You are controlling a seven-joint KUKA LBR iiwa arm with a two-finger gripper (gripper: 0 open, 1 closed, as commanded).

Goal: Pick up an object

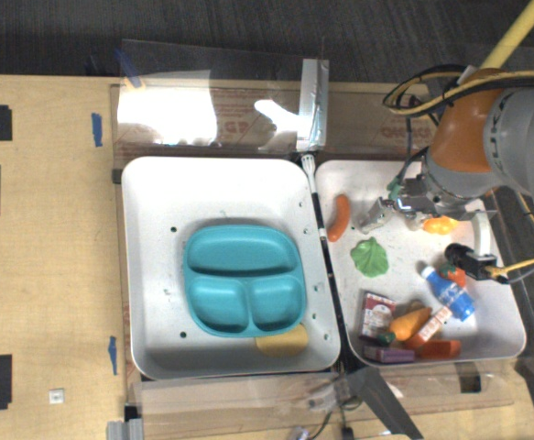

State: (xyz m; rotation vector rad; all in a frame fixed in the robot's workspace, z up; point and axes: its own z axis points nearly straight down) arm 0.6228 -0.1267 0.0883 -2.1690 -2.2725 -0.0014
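My gripper (377, 214) hangs over the upper left part of the right bin (505, 333), at the end of the grey arm with its orange band (462, 140). Just left of it lies an orange sausage (339, 218), apart from it. Below it a green leaf (370, 257) rests on the bin floor. To its right, half under the wrist, is a yellow-orange piece (440, 225). I see nothing held in the gripper.
Along the right bin's front lie a blue bottle (451, 294), a brown packet (376, 314), a carrot (409, 320) and red and purple items. The left bin (147, 200) holds a teal divided tray (245, 278) and a tan block (282, 340). Cables hang beside the arm.
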